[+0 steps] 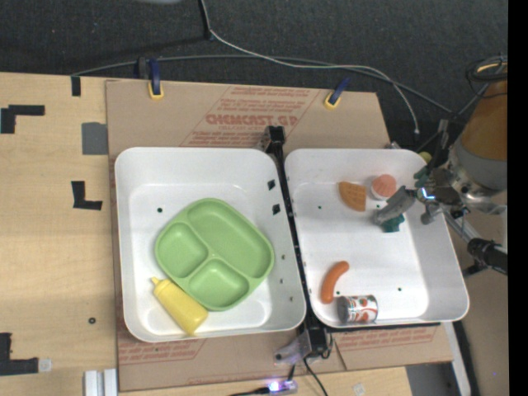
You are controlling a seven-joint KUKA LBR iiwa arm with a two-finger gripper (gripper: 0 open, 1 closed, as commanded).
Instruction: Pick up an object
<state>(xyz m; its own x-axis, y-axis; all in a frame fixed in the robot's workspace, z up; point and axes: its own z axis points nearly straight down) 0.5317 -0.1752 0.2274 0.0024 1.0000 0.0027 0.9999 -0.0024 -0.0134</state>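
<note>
Claw (402, 209) beside orange wedge (353, 195) and pink-topped round piece (384, 186)

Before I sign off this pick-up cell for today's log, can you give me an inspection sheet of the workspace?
Surface: two shallow white bins, left bin and right bin, on a brown cardboard sheet.
Job's things: right bin holds an orange sausage-shaped toy, red-and-white can lying on its side, tan wedge-shaped piece, pink round piece.
Clutter: left bin holds a green divided plate and yellow squeeze bottle.
Grippers: grey two-finger gripper over the right bin's upper part.
Cables: thin black cable behind the bins.
Surroundings: yellow clamps on the cardboard's far edge.
</note>
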